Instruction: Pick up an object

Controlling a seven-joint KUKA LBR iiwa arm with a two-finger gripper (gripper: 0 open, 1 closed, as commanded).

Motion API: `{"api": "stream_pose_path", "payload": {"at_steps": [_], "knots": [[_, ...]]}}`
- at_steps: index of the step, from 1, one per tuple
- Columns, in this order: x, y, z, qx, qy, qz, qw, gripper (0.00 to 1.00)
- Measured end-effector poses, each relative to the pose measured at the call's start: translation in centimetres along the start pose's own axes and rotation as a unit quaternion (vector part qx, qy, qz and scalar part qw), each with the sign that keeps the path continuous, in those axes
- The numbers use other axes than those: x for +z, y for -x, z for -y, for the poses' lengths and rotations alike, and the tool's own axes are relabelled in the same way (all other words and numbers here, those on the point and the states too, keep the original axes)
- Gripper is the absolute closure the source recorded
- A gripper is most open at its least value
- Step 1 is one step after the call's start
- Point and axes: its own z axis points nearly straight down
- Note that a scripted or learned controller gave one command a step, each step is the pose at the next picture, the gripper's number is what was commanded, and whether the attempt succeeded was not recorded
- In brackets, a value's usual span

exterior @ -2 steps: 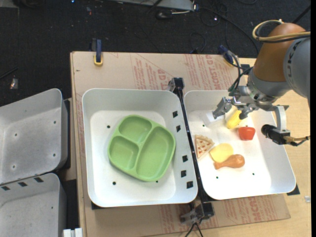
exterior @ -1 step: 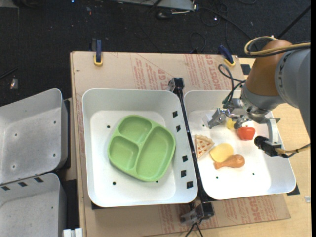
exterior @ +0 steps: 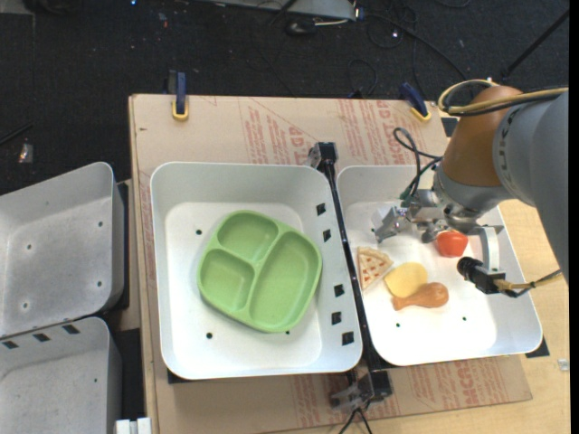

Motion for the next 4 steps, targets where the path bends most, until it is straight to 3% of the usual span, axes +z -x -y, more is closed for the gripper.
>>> {"api": "stream_pose_path", "payload": {"at_steps": [1,3,4], "knots": [[-1.2,0.0,-0.1,0.000,0.002,0.000,1.0000,1.00],[-12.9,-0.4,-0.2,-0.002,0.004,0.001,1.0000,1.00],[-12.9,-6.1,0.7,-0.004,0.001,-0.001,1.0000,1.00]]}}
